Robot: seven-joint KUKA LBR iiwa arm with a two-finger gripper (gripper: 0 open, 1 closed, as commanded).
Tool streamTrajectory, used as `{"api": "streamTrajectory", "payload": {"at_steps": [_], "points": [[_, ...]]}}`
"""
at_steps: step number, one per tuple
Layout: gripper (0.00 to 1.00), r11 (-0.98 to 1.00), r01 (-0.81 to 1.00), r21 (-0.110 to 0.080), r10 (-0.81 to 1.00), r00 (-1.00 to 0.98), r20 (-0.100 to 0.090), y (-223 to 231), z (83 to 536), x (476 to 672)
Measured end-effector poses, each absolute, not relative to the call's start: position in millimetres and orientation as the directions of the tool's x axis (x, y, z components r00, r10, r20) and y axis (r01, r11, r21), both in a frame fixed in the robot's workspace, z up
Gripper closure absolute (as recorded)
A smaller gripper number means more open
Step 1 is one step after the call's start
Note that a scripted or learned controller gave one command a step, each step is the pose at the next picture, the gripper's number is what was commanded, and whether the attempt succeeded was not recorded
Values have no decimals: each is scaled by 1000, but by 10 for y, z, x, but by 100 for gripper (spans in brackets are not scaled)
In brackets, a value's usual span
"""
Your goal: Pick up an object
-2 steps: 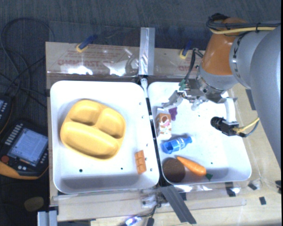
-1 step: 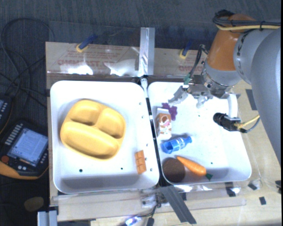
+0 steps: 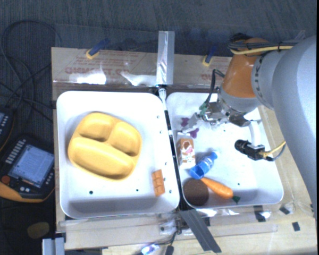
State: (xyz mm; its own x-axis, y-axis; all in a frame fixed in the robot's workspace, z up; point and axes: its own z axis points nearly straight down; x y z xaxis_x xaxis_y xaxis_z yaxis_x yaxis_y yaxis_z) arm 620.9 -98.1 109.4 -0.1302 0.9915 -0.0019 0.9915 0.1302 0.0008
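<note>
The claw (image 3: 208, 113), grip state unclear, sits near the right bin's (image 3: 266, 193) far-left corner; bare floor lies mid-bin.

The grey arm with the orange band (image 3: 239, 81) is reaching in from the right, its gripper (image 3: 215, 112) pointing down-left.

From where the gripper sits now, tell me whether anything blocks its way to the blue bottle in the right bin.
Nothing visible stands between them. The gripper is over the far part of the right bin, and the blue bottle lies nearer the camera on bare white floor. The small carton lies just left of the bottle, off the direct line.
</note>
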Motion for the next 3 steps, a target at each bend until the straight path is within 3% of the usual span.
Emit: {"api": "streamTrajectory", "payload": {"at_steps": [1, 2, 3], "points": [[0, 84, 996, 7, 996, -84, -2, -972, 882, 6290], [100, 84, 996, 8, 996, -84, -3, -974, 984, 6299], [100, -7, 1000, -1, 1000, 7, -4, -330, 1837, 6682]]}}
